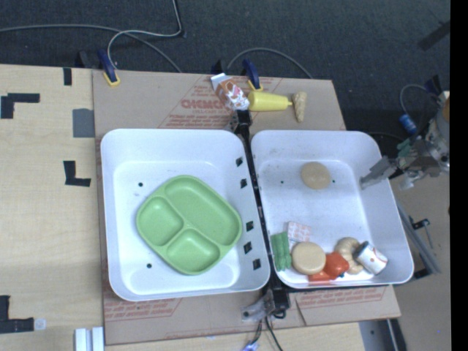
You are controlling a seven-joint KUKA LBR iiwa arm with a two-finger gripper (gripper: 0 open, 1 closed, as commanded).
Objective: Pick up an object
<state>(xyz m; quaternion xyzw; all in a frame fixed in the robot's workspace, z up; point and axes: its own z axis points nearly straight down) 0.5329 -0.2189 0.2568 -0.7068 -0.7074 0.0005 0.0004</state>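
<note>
Cookie point(316, 175): tan round disc, lying flat and alone on the floor of the right bin point(380, 196), the object nearest the gripper point(376, 172). It sits just beyond the gripper tip, further into the bin, apart from it. Judged the easiest pick, since nothing crowds it.

Handling, by judgement: looks like light, rigid toy food, smooth, not fragile. A low profile leaves little edge to catch; take it across the diameter, coming straight down, with pads low against the bin floor. It may slide on the slick white plastic if nudged.

Orientation: round, so no long axis and no pointing direction; any approach angle across the disc serves equally.

Gripper: at the right wall of the bin, near the rim, holding nothing. Whether it is apart or together I cannot tell; the tip is small and blurred.

Outward: a cluster lies to the gripper's side, at the bin's near corner, well apart from the cookie: bun point(308, 257), red piece point(330, 268), green strip point(280, 250), small can point(371, 258), packed touching. Green plate point(189, 224) rests in the left bin point(117, 196), far beyond the cookie.
</note>
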